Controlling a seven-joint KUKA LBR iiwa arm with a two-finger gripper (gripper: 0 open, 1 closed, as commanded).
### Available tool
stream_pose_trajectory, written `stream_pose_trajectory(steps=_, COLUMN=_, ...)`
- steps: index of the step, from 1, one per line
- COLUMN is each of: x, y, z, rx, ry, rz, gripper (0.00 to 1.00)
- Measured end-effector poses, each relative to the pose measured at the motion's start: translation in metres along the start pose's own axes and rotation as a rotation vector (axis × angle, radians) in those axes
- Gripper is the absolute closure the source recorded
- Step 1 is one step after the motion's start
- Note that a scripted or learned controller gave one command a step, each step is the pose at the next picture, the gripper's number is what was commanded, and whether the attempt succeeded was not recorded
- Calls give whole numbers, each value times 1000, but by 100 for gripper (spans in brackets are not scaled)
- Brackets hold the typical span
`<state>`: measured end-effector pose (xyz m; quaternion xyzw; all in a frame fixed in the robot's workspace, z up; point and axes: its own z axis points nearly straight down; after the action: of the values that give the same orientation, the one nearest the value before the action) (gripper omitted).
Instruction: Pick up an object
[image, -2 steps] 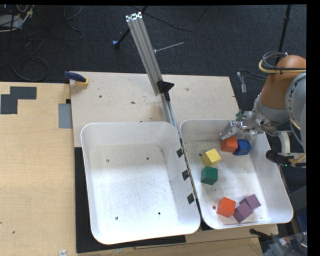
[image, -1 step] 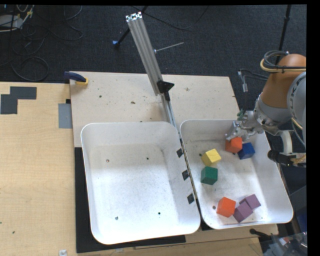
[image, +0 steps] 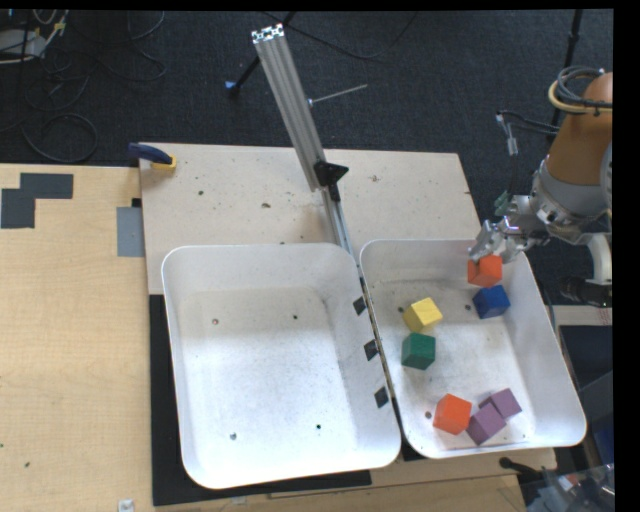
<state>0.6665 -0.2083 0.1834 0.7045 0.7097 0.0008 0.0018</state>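
Note:
My gripper (image: 492, 250) hangs over the back right corner of the right bin (image: 560, 400). An orange-red cube (image: 486, 269) sits at its fingertips, gripped from above. Just in front of it a blue cube (image: 491, 301) rests on the bin floor. Further into that bin lie a yellow cube (image: 423, 313), a green cube (image: 419, 351), an orange cube (image: 452, 413) and two purple blocks (image: 493, 415) near the front edge.
The left bin (image: 200, 300) stands beside the right one, with a divider carrying black clips (image: 370, 349) between them. A slanted metal bar (image: 296, 110) rises behind the bins. A blue and yellow clamp (image: 152, 156) lies at the bench's back left.

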Motion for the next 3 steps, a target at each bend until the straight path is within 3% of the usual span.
stream_pose_trajectory(steps=1, x=-1, y=1, z=-50, rx=0, ry=1, rz=1, gripper=100)
stream_pose_trajectory(steps=2, x=-1, y=1, z=-64, rx=4, ry=1, rz=-1, gripper=100)
stream_pose_trajectory(steps=3, x=52, y=-10, z=-71, rx=7, ry=4, rz=3, gripper=100)
